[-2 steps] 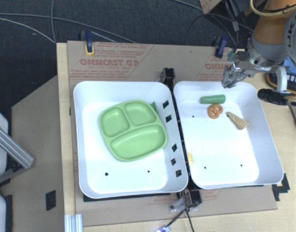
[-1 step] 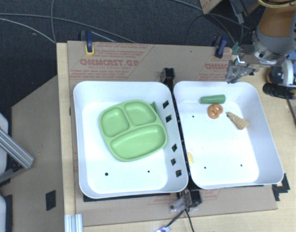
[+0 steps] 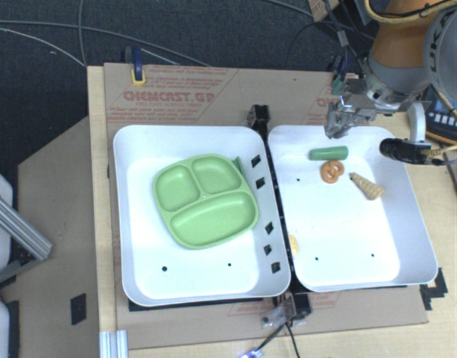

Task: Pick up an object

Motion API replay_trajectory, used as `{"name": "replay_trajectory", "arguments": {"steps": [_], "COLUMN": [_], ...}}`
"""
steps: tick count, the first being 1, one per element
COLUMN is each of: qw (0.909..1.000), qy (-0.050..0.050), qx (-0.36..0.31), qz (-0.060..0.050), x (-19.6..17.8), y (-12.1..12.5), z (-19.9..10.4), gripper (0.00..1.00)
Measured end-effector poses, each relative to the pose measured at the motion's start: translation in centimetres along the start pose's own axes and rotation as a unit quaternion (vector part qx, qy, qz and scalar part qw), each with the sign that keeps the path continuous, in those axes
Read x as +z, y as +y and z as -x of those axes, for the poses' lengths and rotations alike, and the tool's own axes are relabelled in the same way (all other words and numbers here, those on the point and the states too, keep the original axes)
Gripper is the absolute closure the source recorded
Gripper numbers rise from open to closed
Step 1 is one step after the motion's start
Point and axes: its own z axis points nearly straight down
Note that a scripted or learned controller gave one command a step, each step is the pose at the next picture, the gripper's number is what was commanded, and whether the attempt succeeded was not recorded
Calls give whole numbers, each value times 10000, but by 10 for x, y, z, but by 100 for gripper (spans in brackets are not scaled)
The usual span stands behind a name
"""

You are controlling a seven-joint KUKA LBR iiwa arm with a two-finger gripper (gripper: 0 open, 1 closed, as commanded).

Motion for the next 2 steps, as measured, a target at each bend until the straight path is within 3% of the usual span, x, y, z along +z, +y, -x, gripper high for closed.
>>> {"name": "replay_trajectory", "arguments": {"steps": [2], "qw": [10000], "qy": [5], "qx": [-5], "qz": [0], "x": [-13], "y": [-59], "z": [-99], "gripper": [100]}}
